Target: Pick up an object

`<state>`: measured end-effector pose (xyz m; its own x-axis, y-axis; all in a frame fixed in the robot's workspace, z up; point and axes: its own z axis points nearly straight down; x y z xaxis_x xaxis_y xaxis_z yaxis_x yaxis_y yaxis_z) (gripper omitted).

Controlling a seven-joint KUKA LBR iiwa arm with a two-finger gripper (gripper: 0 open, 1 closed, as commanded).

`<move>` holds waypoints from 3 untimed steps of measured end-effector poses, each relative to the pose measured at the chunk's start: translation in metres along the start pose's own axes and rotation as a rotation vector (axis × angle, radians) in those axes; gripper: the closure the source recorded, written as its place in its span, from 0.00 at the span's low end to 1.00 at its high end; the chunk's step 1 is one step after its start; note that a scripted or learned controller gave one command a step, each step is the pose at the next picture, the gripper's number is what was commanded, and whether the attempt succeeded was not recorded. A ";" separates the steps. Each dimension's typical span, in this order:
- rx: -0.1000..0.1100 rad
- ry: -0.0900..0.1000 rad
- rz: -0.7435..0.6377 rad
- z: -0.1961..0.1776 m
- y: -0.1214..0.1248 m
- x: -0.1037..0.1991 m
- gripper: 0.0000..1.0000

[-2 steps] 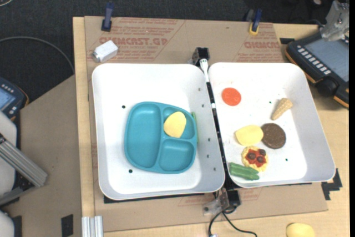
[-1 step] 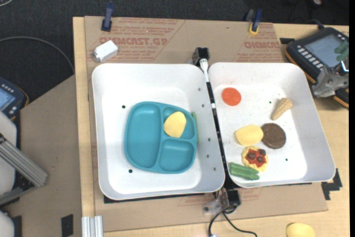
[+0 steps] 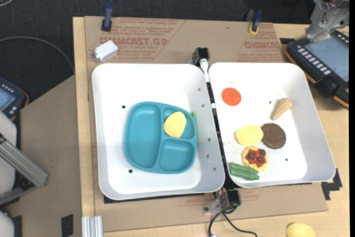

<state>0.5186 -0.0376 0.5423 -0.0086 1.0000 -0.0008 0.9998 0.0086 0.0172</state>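
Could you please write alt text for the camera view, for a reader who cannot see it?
Two shallow white bins sit side by side on a bench. The left bin holds a blue divided tray with a yellow piece on it. The right bin holds toy foods: an orange disc, cone, brown cookie, yellow slice, pizza piece and green pod.

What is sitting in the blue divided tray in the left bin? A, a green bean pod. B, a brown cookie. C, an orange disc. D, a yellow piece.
D: a yellow piece lies in the upper right compartment of the blue divided tray, while the orange disc, brown cookie and green bean pod all lie in the right bin.
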 end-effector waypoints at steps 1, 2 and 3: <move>0.024 0.001 0.010 0.087 -0.009 0.000 1.00; 0.005 0.001 0.002 0.003 0.042 0.071 1.00; 0.027 -0.001 0.011 0.107 0.065 0.060 1.00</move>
<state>0.5846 0.0224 0.4363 0.0026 1.0000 -0.0014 1.0000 -0.0026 -0.0096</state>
